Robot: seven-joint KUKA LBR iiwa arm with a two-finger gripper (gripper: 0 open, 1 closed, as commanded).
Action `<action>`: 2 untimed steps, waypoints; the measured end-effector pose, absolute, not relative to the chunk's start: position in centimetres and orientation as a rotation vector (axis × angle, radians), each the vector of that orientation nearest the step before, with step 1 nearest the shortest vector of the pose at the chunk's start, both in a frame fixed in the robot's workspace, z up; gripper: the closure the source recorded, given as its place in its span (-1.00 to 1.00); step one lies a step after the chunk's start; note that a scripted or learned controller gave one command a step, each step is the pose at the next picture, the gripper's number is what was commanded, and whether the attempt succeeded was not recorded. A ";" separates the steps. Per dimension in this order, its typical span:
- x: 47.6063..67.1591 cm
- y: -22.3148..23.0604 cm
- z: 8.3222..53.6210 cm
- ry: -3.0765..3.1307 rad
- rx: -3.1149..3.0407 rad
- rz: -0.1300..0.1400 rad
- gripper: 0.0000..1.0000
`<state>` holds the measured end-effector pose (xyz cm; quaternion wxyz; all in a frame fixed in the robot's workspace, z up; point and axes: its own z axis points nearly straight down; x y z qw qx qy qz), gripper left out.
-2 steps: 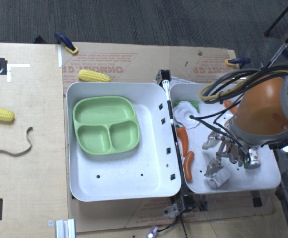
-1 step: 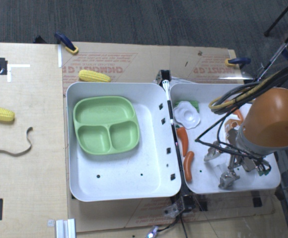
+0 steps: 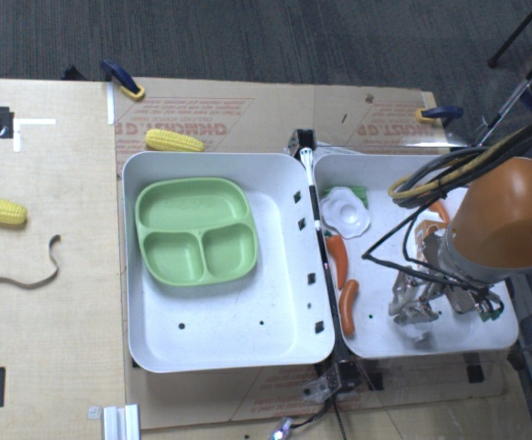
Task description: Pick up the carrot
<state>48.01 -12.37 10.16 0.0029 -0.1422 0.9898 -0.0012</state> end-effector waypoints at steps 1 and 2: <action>49.2 -12.3 9.2 3.025 -0.830 0.000 1.00; 52.5 -14.8 9.2 2.858 -1.290 0.000 1.00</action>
